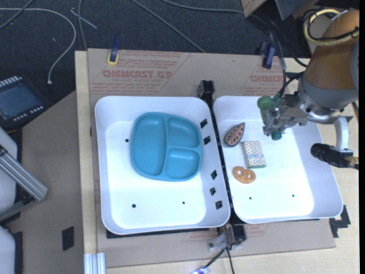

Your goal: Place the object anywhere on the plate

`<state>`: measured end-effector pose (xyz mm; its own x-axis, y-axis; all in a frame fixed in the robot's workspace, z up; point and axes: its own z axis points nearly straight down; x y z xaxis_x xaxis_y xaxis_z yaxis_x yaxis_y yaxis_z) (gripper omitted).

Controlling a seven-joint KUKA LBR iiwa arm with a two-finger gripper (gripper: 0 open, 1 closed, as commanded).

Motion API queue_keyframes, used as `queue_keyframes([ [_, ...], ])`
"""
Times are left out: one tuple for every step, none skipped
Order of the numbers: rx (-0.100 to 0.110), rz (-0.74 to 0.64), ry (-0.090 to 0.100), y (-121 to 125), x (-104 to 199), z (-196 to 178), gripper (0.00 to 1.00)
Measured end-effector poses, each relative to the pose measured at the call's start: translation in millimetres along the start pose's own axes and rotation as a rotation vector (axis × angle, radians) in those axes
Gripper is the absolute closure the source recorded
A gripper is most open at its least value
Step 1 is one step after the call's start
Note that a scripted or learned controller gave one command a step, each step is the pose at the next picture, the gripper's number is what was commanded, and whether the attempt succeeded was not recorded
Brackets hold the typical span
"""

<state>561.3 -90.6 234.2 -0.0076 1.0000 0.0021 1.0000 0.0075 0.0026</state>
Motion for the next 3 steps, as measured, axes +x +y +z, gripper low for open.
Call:
queue_keyframes([
  [0.002,0.002,-0.001,10,50,6,1.0],
  [-0.001,0.002,-0.001,32,95,-3,1.0],
  [0.002,0.001,0.0,53,151,11,1.0],
])
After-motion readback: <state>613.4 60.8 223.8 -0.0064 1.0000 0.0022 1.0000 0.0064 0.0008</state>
